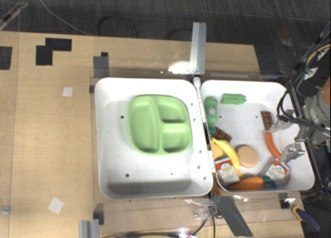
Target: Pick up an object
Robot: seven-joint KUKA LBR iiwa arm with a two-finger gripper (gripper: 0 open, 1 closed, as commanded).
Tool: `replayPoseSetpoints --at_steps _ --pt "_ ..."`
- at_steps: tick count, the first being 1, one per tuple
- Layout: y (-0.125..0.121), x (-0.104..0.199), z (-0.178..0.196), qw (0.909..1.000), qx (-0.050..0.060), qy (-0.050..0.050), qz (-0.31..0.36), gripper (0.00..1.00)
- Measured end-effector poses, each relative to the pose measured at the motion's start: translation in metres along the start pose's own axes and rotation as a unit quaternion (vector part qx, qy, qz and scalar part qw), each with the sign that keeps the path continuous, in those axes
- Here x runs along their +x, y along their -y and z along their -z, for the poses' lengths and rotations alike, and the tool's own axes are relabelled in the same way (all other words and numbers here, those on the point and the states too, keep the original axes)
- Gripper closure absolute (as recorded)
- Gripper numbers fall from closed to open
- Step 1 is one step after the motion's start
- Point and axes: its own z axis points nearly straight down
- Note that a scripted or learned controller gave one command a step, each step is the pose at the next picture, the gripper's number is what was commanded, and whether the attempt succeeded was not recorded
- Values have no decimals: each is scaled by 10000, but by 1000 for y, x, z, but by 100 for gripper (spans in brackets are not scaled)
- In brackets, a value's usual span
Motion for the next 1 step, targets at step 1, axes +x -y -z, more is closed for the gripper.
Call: replayPoseSetpoints --at_steps 1 --pt "30 -30 -132 9993 7 29 365 0"
